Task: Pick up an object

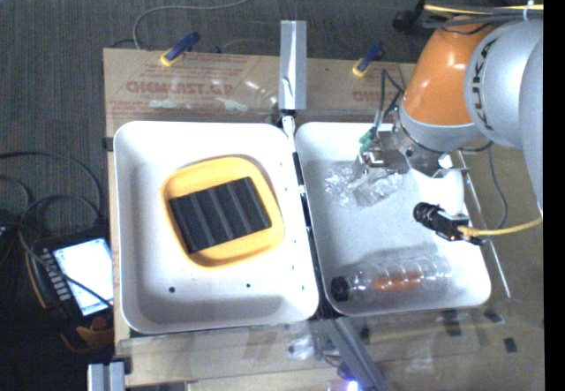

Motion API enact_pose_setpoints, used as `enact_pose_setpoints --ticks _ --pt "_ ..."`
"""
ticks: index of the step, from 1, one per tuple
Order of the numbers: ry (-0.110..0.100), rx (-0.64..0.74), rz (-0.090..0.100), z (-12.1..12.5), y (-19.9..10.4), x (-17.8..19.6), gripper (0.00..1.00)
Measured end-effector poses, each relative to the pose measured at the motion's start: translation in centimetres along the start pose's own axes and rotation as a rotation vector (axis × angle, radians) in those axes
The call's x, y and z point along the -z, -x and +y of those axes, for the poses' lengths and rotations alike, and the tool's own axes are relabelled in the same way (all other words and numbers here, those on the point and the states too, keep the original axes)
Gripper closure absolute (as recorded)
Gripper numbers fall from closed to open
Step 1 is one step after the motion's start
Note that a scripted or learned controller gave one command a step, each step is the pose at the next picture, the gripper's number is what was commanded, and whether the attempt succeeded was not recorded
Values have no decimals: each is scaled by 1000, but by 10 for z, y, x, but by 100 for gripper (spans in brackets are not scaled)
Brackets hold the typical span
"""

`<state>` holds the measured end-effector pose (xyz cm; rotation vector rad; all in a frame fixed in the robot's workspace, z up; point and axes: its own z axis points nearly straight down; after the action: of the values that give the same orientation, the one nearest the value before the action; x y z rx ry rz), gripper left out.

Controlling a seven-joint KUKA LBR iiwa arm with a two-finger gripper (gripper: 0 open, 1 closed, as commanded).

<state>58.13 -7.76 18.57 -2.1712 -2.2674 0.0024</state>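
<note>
The arm reaches in from the right, gripper low over crumpled clear plastic in the right bin. A clear bottle lies along that bin's near edge. The left bin holds a yellow tray with a black ribbed insert.

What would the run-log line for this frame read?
arm: over right bin | tool: above crumpled clear wrapper, grasp unconfirmed | plastic bottle: lying at right bin's near edge | left bin: yellow tray
</note>
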Motion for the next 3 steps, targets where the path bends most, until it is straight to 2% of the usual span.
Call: enact_pose_setpoints --ticks 2,3 --pt "0 0 0 0 0 0 0" --pt "-1 0 1 0 0 9 100"
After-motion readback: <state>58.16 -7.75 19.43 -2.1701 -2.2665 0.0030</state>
